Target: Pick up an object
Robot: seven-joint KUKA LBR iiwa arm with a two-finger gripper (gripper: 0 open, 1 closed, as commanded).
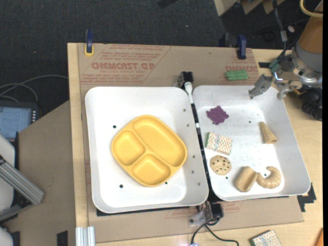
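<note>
Where the right bin lies, purple ruffled piece, flat, dark.

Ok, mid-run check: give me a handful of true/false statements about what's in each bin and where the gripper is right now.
1. The yellow divided plate lies in the left bin. True.
2. The purple piece sits in the left bin. False: it is in the right bin, near its far side.
3. The gripper is over the right bin's far right corner. True.
4. The gripper holds the cookie. False: the cookie lies on the bin floor, near the divider, far from the gripper.
5. The green object is inside the right bin. False: it lies on the board beyond it.
</note>
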